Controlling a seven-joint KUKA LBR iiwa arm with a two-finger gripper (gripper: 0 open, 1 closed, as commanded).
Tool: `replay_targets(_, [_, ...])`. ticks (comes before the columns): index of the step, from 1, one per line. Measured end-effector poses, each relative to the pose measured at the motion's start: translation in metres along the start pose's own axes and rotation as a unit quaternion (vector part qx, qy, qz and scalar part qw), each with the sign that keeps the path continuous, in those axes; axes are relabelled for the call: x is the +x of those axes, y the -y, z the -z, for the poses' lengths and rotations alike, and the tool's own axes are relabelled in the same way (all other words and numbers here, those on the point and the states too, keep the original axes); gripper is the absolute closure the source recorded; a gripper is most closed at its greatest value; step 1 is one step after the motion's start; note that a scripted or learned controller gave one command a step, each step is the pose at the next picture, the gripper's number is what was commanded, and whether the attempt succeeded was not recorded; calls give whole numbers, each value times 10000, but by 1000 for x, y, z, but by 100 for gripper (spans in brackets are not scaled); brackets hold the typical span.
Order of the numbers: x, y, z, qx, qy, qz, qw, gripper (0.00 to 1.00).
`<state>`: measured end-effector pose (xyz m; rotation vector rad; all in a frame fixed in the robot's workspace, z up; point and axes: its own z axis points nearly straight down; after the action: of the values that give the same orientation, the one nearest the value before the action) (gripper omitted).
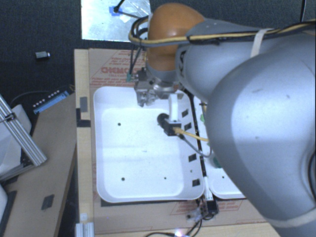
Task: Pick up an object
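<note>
My gripper (142,98) hangs over the far edge of the left white bin (111,147), just below the orange band of the arm (170,28). Its metal tip is small and seen from above, and nothing shows between its parts. A black fitting with a yellow cable (167,123) juts out beside it over the bin floor. The bin floor in view bears a few small dark dots. The arm hides most of the right bin (224,184), and a faint green sliver (202,116) peeks out at its left edge.
A divider with black marks (193,157) runs between the two bins. Cardboard (106,68) lies under the bins. A metal frame (19,137) and a blue strip (49,100) sit at the left. A shiny plate (106,11) lies beyond the bench.
</note>
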<state>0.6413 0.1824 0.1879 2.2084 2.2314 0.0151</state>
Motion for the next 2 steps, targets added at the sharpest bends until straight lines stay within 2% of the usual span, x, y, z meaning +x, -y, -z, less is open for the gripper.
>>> replay_targets(1, [46,-28,2,19,8,-11,10000,100])
replay_targets(2, [51,-27,-40,52,27,-23,10000,100])
